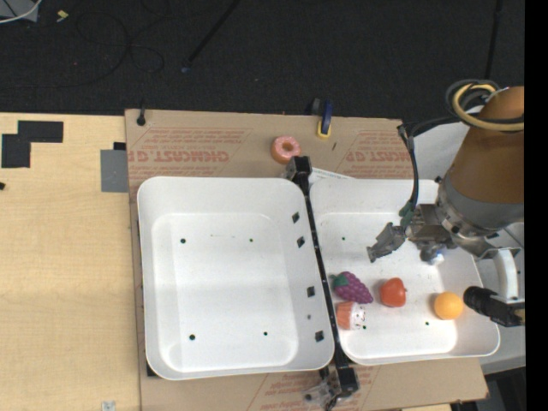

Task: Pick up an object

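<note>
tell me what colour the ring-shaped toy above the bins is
Pink, a doughnut resting on the cardboard; the camera view shows it.

I see purple grapes, a red tomato and an orange lying just below my gripper.

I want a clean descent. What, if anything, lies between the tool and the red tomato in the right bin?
Nothing visible does. The tool hangs above bare bin floor, and the red tomato sits just below it in the picture, with the purple grapes off to its left.
</note>
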### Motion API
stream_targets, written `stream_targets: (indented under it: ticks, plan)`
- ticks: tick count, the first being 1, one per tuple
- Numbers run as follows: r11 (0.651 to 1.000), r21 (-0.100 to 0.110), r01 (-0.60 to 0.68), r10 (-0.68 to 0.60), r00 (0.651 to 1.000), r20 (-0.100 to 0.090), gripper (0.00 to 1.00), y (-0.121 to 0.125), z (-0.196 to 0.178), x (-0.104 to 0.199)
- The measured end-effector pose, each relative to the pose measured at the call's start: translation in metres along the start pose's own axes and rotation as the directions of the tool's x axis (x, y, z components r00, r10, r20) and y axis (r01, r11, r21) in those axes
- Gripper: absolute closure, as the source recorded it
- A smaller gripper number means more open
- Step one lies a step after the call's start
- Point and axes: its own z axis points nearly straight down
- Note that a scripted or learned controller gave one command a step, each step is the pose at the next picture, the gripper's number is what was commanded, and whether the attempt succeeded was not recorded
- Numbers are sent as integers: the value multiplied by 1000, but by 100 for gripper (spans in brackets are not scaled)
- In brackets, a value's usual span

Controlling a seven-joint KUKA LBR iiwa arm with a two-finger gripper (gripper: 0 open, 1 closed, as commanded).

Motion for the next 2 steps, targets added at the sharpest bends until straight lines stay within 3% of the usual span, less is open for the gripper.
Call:
stream_targets:
  ticks: [1, 2]
  plan:
    - [1000, 2, 0, 0, 1000, -1, 100, 0, -10, 0]
    - [1000, -22, 4, -4, 1000, 3, 100, 30, -212, 32]
